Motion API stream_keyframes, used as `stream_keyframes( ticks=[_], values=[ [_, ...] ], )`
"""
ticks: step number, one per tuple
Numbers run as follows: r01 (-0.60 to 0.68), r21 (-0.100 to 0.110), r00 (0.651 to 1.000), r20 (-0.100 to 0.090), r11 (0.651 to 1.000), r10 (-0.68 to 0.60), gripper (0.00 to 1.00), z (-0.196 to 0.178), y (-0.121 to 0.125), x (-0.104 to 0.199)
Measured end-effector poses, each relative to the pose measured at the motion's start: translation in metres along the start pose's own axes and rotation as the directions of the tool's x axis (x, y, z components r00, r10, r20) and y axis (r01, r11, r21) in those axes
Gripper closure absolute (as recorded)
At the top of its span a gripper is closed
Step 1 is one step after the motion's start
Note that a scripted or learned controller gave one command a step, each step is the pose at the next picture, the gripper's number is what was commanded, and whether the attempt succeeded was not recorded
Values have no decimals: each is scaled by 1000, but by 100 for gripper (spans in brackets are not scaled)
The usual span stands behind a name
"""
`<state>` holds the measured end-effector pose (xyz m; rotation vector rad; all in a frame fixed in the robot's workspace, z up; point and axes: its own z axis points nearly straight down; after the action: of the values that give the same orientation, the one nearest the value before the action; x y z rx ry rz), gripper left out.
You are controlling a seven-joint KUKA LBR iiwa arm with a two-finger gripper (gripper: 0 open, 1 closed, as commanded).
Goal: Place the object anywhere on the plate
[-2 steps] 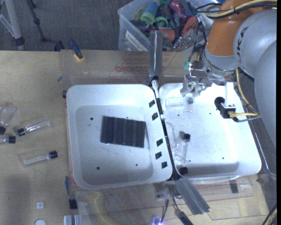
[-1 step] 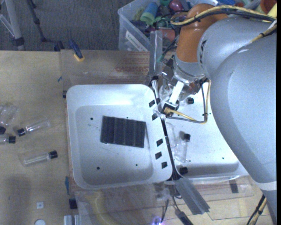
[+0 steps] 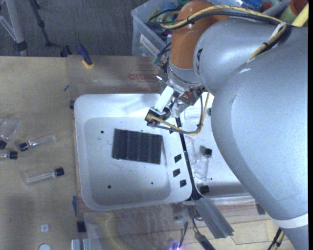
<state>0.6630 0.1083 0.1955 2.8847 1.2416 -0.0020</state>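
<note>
Bulky grey arm [image 3: 254, 112] with orange band [image 3: 183, 41], yellow cable [image 3: 230, 10] running along it.

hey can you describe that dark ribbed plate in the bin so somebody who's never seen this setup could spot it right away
Start at the left white bin, the big shallow tray in the middle of the wooden bench. On its floor, slightly left of the bin's centre, lies the plate: a flat dark rectangle. It stands out as the one large black shape on the white floor, divided into several vertical strips, unlike the tiny dark specks scattered around it.
</note>
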Motion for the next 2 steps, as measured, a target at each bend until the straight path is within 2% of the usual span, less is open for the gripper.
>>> stream_keyframes(
  ticks=[1, 2],
  values=[
    [-385, 1, 923, -4, 923, 385, 100, -126, -71, 40],
    [-560, 0, 828, -4, 828, 560, 100, -220, -121, 41]
  ],
)
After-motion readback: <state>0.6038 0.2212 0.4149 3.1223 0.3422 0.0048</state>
